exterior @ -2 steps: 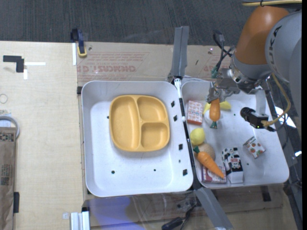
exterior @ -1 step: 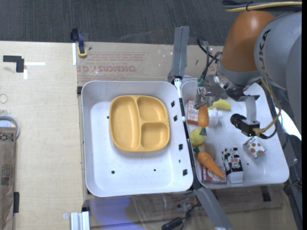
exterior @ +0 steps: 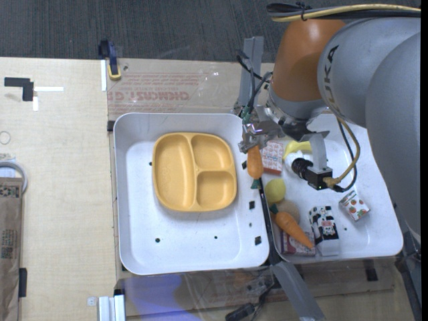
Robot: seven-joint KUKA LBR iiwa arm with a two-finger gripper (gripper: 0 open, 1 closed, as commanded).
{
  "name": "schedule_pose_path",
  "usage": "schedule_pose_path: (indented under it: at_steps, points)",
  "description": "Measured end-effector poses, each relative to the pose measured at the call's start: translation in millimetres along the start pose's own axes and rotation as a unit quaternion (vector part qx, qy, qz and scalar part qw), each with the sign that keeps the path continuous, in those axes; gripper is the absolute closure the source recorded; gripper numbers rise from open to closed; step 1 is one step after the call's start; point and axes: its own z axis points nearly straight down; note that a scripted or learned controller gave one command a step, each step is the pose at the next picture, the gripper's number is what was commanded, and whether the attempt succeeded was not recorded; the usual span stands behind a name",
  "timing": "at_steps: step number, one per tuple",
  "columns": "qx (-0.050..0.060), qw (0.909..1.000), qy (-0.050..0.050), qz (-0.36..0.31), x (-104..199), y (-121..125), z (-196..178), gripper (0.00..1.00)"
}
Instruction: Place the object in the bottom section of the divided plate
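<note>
Carrot hangs below end effector over seam between bins, near left bin right wall — grip state unclear. Risks: slips early, or lands in wrong section of divided plate.

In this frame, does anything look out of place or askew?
One thing: an orange carrot-like piece hangs under the claw, over the divider between the bins rather than in the yellow divided plate. A second carrot lies slanted across a flat packet in the right bin. Nothing looks spilled or broken.
</note>
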Motion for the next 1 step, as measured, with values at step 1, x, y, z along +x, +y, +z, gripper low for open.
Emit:
schedule_pose_path:
  at_steps: [1]
  points:
    - [0.000,1.0000,0.000,-0.007,77.2,14.2,-9.9,1.00]
